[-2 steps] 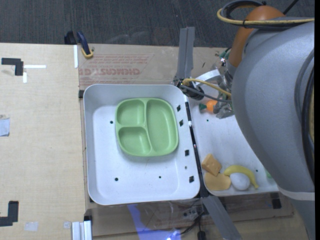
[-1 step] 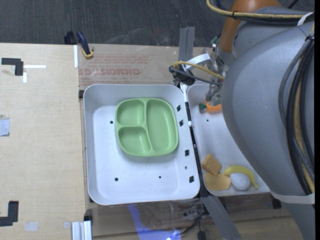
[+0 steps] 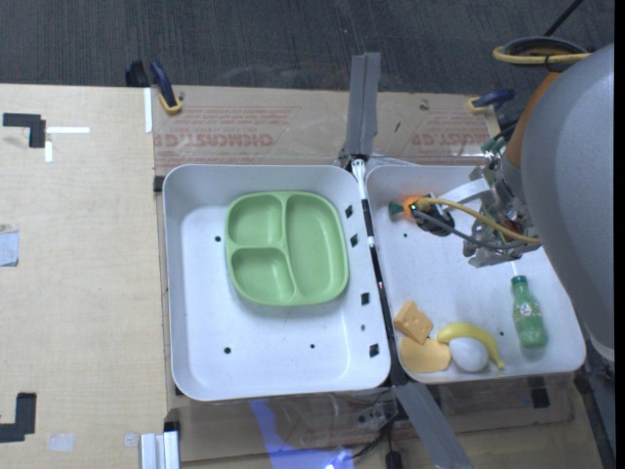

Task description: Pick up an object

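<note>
Pick isn't done yet, from what I can see. The tool [image 3: 498, 249] hangs over the back of the right bin [image 3: 444, 279] with nothing visibly in it, and I can't tell how wide it's set. The green bottle [image 3: 528, 313] lies just beside it, while the banana [image 3: 474, 337] and cheese wedge [image 3: 413, 319] sit untouched up front.

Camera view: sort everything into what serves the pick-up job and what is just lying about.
For the job: hand, right bin, green bottle, banana, white round thing, yellow wedge, left bin, green plate.

Lying about: blue clamp at the back left, cardboard sheet behind the bins.
</note>
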Available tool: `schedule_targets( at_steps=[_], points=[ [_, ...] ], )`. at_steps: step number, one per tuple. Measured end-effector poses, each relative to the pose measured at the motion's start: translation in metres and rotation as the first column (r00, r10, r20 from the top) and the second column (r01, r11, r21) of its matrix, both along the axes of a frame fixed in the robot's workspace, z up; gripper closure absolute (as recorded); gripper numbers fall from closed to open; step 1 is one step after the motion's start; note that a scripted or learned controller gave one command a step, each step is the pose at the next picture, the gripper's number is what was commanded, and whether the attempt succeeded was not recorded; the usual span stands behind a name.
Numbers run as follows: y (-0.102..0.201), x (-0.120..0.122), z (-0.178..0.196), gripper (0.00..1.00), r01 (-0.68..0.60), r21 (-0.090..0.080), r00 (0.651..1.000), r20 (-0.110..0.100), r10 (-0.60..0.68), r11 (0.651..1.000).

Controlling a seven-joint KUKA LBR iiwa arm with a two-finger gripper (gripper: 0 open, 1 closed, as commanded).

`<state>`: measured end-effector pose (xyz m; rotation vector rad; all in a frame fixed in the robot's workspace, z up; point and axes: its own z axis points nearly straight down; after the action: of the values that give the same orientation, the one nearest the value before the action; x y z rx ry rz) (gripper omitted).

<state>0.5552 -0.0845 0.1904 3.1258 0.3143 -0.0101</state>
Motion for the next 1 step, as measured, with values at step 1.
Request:
schedule_targets(
  at_steps=[1],
  points=[
    [0.0922, 0.0947, 0.0007, 1.0, -0.006, 0.0, 1.0, 0.004, 0.006, 1.0]
  ],
)
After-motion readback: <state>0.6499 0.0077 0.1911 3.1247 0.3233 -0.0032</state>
